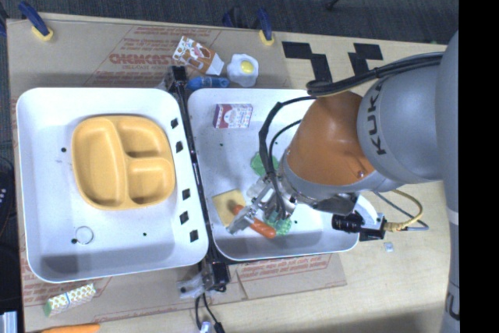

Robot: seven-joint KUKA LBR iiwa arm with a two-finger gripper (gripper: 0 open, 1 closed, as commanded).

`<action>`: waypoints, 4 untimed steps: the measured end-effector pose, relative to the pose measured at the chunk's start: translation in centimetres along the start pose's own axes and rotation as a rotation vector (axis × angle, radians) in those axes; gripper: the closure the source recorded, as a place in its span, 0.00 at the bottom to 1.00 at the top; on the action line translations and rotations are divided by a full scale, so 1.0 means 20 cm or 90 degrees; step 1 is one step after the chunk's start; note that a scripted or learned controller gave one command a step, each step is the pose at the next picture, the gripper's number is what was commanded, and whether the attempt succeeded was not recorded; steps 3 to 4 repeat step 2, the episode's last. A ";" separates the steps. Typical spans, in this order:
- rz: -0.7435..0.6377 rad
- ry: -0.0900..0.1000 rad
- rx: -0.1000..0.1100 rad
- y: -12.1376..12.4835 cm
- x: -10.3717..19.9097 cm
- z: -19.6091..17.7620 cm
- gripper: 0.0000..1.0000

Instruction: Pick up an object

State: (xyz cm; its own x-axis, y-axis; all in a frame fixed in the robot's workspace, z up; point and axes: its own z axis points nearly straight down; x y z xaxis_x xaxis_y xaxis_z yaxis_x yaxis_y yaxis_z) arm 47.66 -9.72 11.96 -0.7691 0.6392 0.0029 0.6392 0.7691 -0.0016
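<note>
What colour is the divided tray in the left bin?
Yellow-orange; the divided tray shows plainly in the camera view.

Two shallow white plastic bins: left bin (31, 168), right bin (204, 138). Left holds a mustard-yellow compartment tray (121, 160). Right holds a maroon-and-white printed carton (233, 116), a pale yellow block (225, 206), an orange carrot-shaped piece (262, 228) and green bits (258, 164). Arm grey, with an orange band (331, 144) above the wrist. Desk (405, 277) light tan; brown cardboard with red print (148, 57) beneath bins. Blue clamps (35, 19) at edge.
</note>
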 end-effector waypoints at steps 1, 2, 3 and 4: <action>0.000 0.000 0.000 0.00 0.00 0.00 0.00; 0.000 0.000 0.000 0.00 0.00 0.00 0.00; 0.000 0.000 0.000 0.00 0.00 0.00 0.00; 0.000 0.000 0.000 0.00 0.00 0.00 0.00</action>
